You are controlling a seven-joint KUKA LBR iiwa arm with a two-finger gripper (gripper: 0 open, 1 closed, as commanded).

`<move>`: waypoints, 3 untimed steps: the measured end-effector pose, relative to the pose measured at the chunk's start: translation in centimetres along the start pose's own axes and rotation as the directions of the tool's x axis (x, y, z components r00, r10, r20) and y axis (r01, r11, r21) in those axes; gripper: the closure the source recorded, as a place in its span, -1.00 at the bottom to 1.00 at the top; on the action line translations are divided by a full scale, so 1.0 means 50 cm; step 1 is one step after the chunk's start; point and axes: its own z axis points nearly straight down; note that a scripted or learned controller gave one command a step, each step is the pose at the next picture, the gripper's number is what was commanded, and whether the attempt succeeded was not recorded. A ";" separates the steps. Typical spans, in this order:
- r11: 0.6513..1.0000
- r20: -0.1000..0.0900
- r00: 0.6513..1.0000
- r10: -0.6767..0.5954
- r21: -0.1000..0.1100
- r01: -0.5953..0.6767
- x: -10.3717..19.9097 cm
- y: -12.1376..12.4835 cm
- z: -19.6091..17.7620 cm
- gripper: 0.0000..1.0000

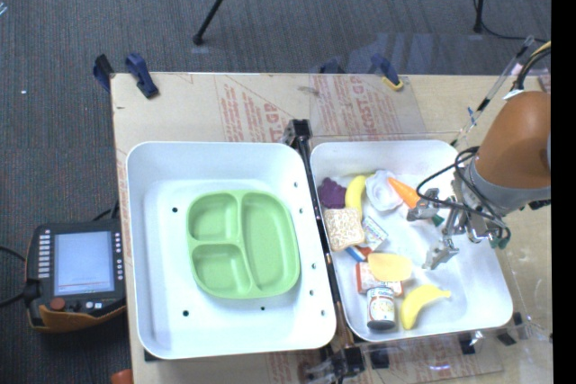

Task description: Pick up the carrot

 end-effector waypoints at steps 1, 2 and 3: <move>1.000 0.006 1.000 -0.007 0.000 0.007 -0.007 0.008 -0.025 1.00; 0.997 0.008 0.997 0.081 0.000 -0.081 0.021 0.120 -0.175 1.00; 0.953 -0.001 0.953 0.301 0.000 -0.301 -0.091 0.119 0.000 1.00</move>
